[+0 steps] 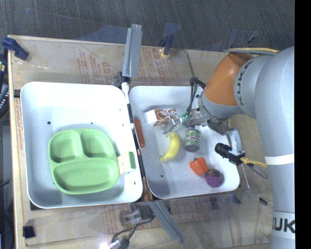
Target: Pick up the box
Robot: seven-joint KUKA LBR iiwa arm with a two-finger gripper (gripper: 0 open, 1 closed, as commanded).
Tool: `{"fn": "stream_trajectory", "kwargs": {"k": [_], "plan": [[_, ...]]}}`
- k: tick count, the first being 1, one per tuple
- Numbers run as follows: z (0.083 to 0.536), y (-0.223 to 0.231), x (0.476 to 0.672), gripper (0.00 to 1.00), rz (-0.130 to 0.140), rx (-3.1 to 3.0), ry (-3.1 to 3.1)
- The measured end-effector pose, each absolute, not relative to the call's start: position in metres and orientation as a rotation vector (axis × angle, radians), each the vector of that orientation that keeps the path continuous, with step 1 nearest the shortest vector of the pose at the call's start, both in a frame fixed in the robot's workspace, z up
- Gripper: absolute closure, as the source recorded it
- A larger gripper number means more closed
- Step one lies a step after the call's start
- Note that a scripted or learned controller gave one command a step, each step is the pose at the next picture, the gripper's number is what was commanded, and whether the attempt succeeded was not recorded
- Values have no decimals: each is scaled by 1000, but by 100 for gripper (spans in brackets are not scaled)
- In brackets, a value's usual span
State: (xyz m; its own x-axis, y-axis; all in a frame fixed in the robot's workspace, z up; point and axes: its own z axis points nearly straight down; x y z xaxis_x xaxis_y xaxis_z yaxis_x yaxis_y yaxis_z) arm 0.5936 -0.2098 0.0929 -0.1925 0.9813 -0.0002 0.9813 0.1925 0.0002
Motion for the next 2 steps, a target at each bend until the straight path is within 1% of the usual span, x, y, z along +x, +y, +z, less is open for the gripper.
{"fn": "stream_trajectory", "kwargs": {"k": [1,2], "plan": [[99,-172,651,0,1,1923,2485],[92,-209,562,0,-2,1940,2474]]}}
